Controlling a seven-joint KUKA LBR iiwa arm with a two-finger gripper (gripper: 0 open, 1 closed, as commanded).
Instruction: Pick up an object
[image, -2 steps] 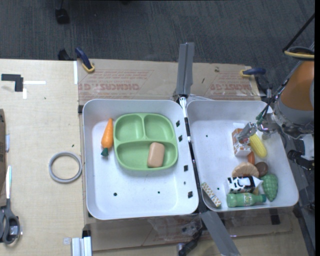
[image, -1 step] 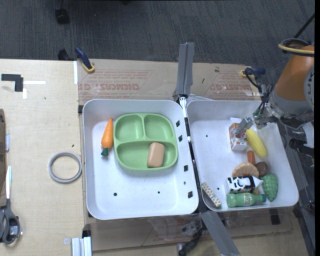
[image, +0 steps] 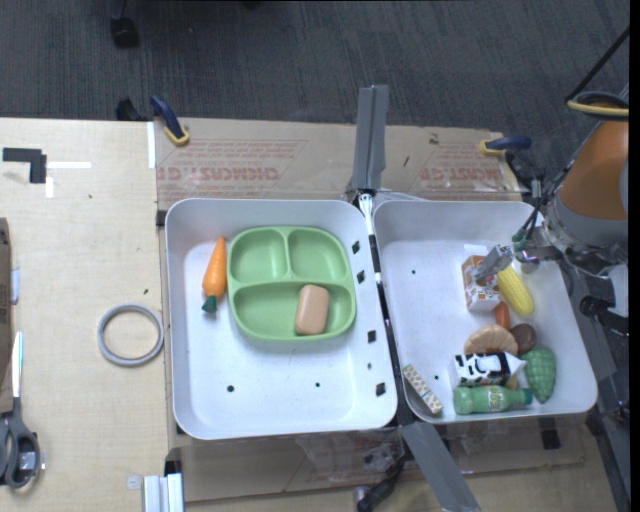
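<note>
Nearest the camera, along the near wall of the right bin (image: 400, 300), lie a green bottle (image: 490, 400) on its side and a small wafer-like bar (image: 421, 389) close to the bin's near-left corner. Just behind the bottle stands a black-and-white cow toy (image: 486, 367), with a knobbly green fruit (image: 540, 373) to its right, and farther back a round bread roll (image: 490, 340), a dark brown piece (image: 522, 335) and a sliver of orange. Farther still, the yellow corn cob (image: 515, 290) lies beside a small printed carton (image: 478, 287), and the hand (image: 497, 264) is down right over these two, at the carton's far-right corner and touching or nearly touching the corn's far end. I cannot tell whether the hand is released or clenched, and nothing shows plainly between its tips. In the left bin (image: 190, 330) sit a green divided plate (image: 292, 284) with a tan bar (image: 312, 309) in its near compartment, and a toy carrot (image: 214, 270) just left of the plate. On the counter (image: 70, 250) to the left lie a grey tape ring (image: 131, 334) and scissors (image: 16, 440). The risk here is the crowding: corn and carton lie touching, so the hand may straddle both, catch an edge of each, and let either slip; the round cob could also roll away.
</note>
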